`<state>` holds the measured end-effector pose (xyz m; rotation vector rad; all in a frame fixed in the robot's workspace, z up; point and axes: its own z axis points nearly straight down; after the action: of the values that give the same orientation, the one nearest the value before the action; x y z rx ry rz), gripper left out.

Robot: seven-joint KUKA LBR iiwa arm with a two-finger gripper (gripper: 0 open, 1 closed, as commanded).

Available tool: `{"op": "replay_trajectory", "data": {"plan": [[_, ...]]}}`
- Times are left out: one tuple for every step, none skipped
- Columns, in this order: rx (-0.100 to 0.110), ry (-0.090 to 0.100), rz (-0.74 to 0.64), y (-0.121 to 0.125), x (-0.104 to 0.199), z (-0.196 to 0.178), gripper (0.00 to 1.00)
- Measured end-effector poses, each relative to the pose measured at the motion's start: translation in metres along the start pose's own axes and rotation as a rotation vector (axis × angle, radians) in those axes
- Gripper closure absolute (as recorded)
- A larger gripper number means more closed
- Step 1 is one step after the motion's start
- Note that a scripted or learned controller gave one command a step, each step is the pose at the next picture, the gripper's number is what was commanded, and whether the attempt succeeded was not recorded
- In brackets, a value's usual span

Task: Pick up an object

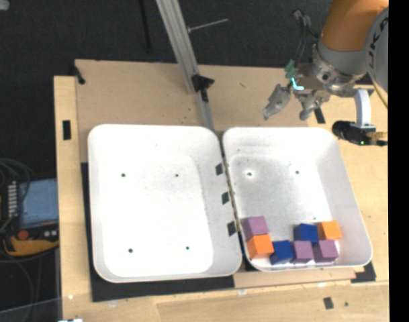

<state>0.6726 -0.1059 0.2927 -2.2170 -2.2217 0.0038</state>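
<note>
The arm (352,25) enters at the 1 o'clock corner, orange band uppermost, wrist angled down toward the bench (144,92). Its gripper (293,104) hangs above the bench just beyond the far rim of the right bin (285,156), fingers spread apart with nothing between them.

Count of objects, all in the right bin and clustered along its near edge at 5 o'clock:
- purple blocks: three (256,225), (303,250), (326,249)
- blue blocks: two (305,233), (283,251)
- orange blocks: two (260,245), (330,230)

The blocks lie close together, several touching. The left bin (154,200) occupies the 9 o'clock side.
</note>
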Motion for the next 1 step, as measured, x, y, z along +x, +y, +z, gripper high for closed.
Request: {"op": "replay_trajectory", "data": {"plan": [[-0.004,-0.003,-0.001,0.0005,-0.0006,-0.0029,0.00]]}}
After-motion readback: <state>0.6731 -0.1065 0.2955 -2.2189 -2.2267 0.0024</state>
